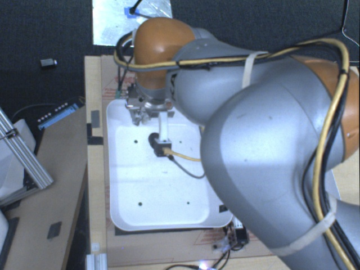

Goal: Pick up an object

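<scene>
While my hand (144,112) hangs at the far end of the white bin (135,179) | apart or together: cannot tell | next: line up squarely before lowering, close slowly.

bin (121,207) on bench (95,167), centre of view. arm (270,151) over bin's right side, reaching from right. gripper (144,116) above bin's far left corner. sheet (112,16) behind bench. rail (25,156) left of bin, well apart. wire cluster (233,238) at bin's near right corner.
</scene>
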### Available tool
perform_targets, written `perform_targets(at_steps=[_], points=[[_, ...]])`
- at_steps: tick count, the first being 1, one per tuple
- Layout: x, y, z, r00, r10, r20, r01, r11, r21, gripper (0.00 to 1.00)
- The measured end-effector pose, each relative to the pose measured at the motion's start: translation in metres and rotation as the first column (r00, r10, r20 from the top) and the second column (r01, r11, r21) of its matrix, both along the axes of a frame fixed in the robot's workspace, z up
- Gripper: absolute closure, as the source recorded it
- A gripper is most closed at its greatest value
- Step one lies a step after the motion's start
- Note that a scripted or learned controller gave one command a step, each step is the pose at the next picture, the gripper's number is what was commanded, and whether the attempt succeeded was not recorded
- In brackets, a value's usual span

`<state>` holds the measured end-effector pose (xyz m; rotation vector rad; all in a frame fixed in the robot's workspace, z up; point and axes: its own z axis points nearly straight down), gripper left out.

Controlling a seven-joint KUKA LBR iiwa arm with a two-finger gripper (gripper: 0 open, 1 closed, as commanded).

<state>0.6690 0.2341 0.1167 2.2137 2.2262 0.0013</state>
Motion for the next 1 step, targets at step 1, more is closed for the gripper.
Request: perform_targets(at_steps=[1], points=[[0.0001,0.0001,0.0100,1.000,-0.001,0.000,0.001,1.000,0.002,1.00]])
